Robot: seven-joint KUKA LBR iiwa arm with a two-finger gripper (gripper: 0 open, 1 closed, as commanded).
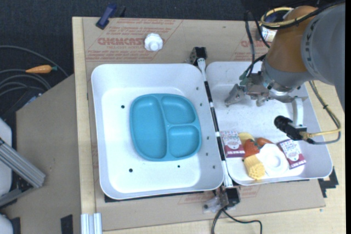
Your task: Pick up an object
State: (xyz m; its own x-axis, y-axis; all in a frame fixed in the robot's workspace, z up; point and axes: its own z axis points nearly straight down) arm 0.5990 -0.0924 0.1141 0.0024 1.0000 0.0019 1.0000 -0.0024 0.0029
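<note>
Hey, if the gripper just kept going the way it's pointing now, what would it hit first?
The gripper points toward the picture's left, over bare floor of the right bin. Going straight on, it would probably meet the divider between the two bins first, though its height above the bin is unclear.

The desk (137, 35) is a pale wooden board with red print along its far edge. Two white bins sit on it side by side, touching at black clips along the seam: the left bin (109, 172) and the right bin (318, 167). Behind the left bin a small white knob (153, 42) lies on the print. At the far left corner a blue clip (107, 16) lies half over the edge.
</note>
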